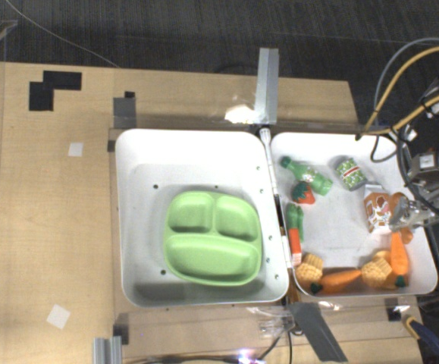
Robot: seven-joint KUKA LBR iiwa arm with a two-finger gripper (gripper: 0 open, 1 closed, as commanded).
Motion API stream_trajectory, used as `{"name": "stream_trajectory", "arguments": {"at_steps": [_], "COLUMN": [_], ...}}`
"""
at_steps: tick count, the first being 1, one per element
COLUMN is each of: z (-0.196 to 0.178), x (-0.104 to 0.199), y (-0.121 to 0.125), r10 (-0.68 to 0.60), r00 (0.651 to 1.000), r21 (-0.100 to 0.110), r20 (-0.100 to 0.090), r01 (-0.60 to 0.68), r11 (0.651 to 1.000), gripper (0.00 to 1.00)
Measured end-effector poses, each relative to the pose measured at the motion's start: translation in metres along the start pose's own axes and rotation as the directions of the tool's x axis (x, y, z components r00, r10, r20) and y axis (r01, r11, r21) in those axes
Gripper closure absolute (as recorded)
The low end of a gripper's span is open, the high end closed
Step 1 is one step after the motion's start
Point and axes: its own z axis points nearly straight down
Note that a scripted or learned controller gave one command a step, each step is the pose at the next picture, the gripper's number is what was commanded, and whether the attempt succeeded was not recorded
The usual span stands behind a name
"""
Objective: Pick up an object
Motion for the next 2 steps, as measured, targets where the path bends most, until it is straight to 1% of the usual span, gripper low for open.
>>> {"name": "stream_trajectory", "arguments": {"at_steps": [1,2], "z": [0.032,0.029], "x": [-0.018,-0.102], "y": [-0.060,-0.109], "r10": [-0.064,-0.018], "r00": [0.998,1.000], "r21": [-0.011,-0.009], "r20": [0.006,0.008], "r01": [0.065,0.018], "r11": [0.998,1.000], "gripper": [1.00,1.00]}}
